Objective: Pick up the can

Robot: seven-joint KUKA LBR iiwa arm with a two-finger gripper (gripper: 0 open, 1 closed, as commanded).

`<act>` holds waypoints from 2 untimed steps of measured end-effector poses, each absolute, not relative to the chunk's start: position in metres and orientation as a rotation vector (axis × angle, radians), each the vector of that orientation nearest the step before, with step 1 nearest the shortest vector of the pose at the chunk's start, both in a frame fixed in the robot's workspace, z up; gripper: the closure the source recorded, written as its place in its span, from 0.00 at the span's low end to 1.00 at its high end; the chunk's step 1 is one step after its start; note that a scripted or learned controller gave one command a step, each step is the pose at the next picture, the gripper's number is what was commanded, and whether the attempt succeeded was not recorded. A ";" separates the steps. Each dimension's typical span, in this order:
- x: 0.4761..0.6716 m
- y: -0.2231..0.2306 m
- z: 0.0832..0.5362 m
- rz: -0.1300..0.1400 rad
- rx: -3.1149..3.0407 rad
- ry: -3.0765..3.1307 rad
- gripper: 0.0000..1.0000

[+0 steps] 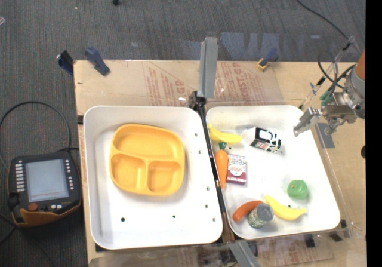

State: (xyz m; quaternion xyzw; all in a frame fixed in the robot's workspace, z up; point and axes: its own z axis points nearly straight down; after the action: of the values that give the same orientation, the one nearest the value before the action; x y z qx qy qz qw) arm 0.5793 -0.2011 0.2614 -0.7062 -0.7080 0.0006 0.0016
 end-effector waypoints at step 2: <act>0.610 -0.159 0.087 0.003 -2.398 -2.025 0.00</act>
State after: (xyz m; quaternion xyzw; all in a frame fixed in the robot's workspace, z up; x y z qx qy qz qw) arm 0.6101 -0.1589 0.0867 -0.7640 -0.6452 0.0009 0.0016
